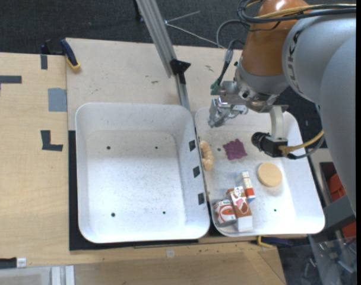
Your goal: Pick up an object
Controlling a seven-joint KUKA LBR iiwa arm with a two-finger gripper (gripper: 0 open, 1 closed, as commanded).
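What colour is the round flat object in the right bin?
Tan, like a biscuit, seen in the camera view.

A single fixed camera looks down at a slant from above the bench [127, 82]. It takes in both white bins [91, 123] side by side. The arm [311, 46] enters from the right.

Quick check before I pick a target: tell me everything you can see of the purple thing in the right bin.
The purple object is small, matte and lumpy, with a ragged, roughly square outline; it looks soft or rubbery, though its material is unclear. It lies flat on the floor of the right bin, in the half farther from the camera. Nothing touches it: the tan bumpy piece lies to its left by the bin wall, the round tan disc lower right. The gripper hovers above and left of it.
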